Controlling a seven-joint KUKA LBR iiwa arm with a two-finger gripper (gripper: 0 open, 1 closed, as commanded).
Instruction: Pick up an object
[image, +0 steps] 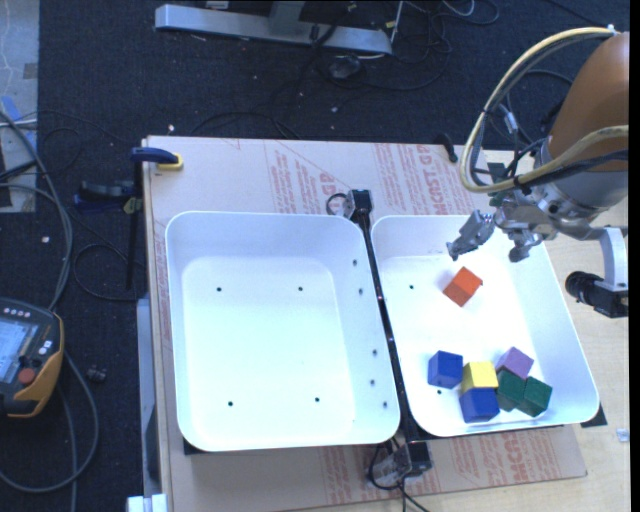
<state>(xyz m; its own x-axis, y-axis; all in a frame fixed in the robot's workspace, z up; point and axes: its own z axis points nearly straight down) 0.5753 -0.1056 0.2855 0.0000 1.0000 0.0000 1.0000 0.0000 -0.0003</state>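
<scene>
gripper: spread wide, holding nothing, right of frame
target: orange cube, just below
risk: tilted cube; fingers may nudge it aside

Gripper hovers over the right bin, fingers spread, nothing between them; orange block lies just below. Five blocks cluster near the front wall.

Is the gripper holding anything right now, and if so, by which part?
Nothing is held. The gripper is open above the right bin, with no object between its fingers. The orange block lies apart, on the bin floor below it.
</scene>
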